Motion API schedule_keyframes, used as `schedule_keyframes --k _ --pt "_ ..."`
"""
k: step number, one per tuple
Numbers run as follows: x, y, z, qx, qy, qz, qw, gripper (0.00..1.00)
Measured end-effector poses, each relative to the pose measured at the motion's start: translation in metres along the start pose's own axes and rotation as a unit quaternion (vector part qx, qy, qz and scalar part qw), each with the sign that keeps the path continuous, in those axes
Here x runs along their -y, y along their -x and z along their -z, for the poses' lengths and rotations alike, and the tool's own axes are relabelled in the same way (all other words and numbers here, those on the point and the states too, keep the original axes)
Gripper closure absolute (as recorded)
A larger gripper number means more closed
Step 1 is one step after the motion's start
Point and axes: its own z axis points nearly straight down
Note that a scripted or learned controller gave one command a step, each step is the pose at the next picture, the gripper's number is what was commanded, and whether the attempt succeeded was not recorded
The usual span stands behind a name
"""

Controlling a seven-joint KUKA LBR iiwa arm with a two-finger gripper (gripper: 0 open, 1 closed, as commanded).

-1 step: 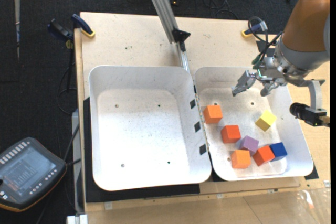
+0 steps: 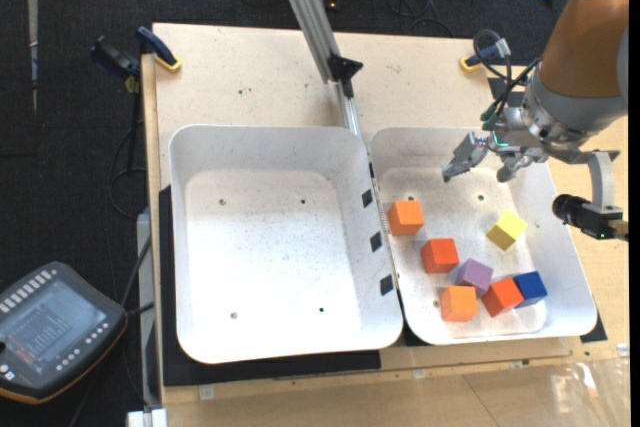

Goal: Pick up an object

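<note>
Hovering over the far end of the right bin [image 2: 565,250], gripper [image 2: 483,161] with fingers spread and nothing between them. Pointing down and toward the bin floor, tips well above any block.

Scattered nearer the camera in that same bin: orange cube [image 2: 405,216], red-orange cube [image 2: 439,255], yellow cube [image 2: 506,231], purple cube [image 2: 474,273], a second orange cube [image 2: 459,302], red cube [image 2: 503,295] and blue cube [image 2: 530,287]. Last four packed close, some touching; yellow and first orange standing apart from the rest.

Deciding relation: every block lying toward the camera from the jaws, none directly beneath. Yellow cube probably the nearest, slightly right and camera-ward of the tips; orange cube about as near, off to the left and camera-ward. Cubes, so no long axis to line up with, though the yellow one sits turned corner-on to the bin walls, likely calling for a wrist twist to meet flat faces.

Left bin [image 2: 200,155] holding no blocks. Judged stage: approach only, descent not yet begun. Best bet an isolated block, since the crowded cluster leaves little room for fingers.
</note>
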Motion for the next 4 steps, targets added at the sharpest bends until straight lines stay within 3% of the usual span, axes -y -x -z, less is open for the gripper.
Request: schedule_keyframes --k 2,3,4 --pt "0.012 -0.011 -0.117 -0.001 -0.004 -0.001 1.0000 0.00" --pt "0.005 -0.010 -0.137 0.001 0.010 0.001 1.0000 0.00" --pt "0.004 -0.011 -0.127 0.001 0.012 0.000 0.9999 1.00"
